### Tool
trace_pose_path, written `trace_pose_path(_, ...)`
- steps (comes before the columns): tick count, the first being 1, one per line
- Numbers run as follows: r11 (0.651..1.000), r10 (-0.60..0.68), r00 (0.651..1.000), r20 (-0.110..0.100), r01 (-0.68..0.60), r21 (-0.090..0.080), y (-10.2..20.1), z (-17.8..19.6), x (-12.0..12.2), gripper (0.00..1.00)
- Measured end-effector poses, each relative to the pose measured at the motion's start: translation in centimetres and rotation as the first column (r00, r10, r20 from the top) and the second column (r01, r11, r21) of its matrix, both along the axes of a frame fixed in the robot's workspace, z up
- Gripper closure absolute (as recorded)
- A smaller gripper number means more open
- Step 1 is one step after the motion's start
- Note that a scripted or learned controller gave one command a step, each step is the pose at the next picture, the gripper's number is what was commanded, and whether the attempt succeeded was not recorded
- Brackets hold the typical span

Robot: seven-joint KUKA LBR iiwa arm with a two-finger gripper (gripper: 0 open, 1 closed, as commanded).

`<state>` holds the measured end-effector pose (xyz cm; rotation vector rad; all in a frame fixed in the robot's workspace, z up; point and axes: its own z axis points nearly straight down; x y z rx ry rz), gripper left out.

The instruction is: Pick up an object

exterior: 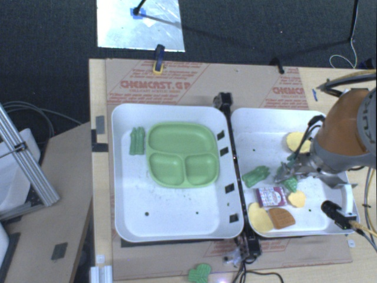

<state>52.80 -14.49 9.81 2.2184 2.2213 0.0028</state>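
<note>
- Bins lying side by side: left bin holding a green divided plate and green bean pods.
- Right bin holding toy foods — gripper hovering among them; finger state unclear.

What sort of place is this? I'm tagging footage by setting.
Probably a robotics lab's grasping test bench: a KUKA arm reaches over two white bins of toy food, on a cardboard-covered bench amid loose cables.

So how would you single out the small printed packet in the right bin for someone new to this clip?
Look in the right bin, toward its near edge. The packet lies flat beside the gripper, above a yellow disc and brown piece. It alone is boxy, maroon and white.
</note>
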Motion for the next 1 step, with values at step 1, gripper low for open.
trace_pose_path(1,1.000,0.009,1.000,0.010,-0.009,-0.001,5.62,11.28,4.83,1.00)
